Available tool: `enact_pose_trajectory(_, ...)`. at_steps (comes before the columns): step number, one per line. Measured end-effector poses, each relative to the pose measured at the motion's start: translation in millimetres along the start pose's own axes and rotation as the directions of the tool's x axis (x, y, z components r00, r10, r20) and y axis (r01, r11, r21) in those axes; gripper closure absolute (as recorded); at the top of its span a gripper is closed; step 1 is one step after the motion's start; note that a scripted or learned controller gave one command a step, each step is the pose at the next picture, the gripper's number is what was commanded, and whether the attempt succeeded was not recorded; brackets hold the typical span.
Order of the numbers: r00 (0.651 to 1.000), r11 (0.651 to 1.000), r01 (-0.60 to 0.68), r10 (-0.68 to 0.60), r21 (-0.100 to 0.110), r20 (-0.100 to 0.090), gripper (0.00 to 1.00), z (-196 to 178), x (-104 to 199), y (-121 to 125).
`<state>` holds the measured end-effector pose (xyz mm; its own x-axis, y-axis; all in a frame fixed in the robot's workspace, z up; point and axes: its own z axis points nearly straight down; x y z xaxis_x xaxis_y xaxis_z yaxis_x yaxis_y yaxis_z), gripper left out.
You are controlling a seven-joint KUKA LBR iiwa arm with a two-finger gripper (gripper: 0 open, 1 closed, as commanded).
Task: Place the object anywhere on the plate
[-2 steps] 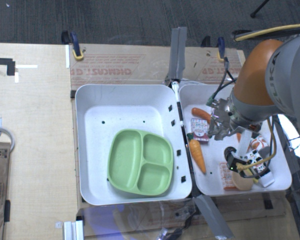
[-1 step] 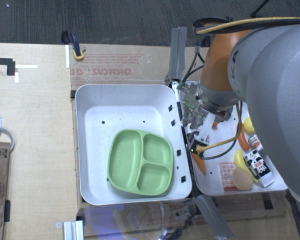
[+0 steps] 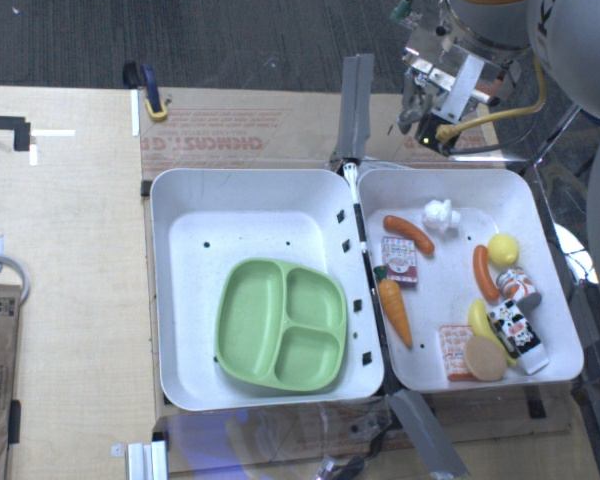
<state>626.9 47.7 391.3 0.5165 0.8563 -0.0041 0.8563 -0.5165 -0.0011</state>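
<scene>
A light green plate (image 3: 280,323) with three compartments lies in the left bin (image 3: 180,268), with nothing on it. The right bin (image 3: 540,218) holds the loose food items: an orange carrot (image 3: 395,311), a sausage (image 3: 408,233), a small pink carton (image 3: 401,260), a white lump (image 3: 438,213), a yellow lemon (image 3: 502,249) and several others. My gripper (image 3: 423,120) hangs above the bench just beyond the right bin's far edge, apart from every item. I see nothing held in it.
A second sausage (image 3: 485,273), a small can (image 3: 518,286), a banana (image 3: 480,320), a cow-print carton (image 3: 515,333) and a round tan biscuit (image 3: 486,358) crowd the right bin's near right corner. A grey divider post (image 3: 356,108) stands behind the bins.
</scene>
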Motion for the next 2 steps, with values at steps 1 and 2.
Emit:
enact_pose_trajectory(1,0.998,0.998,-0.065,0.065,0.003,0.002,1.00,107.9,-29.0,-105.7)
enact_pose_trajectory(2,1.000,1.000,0.025,-0.025,0.001,0.001,1.00,104.3,24.4,-18.1)
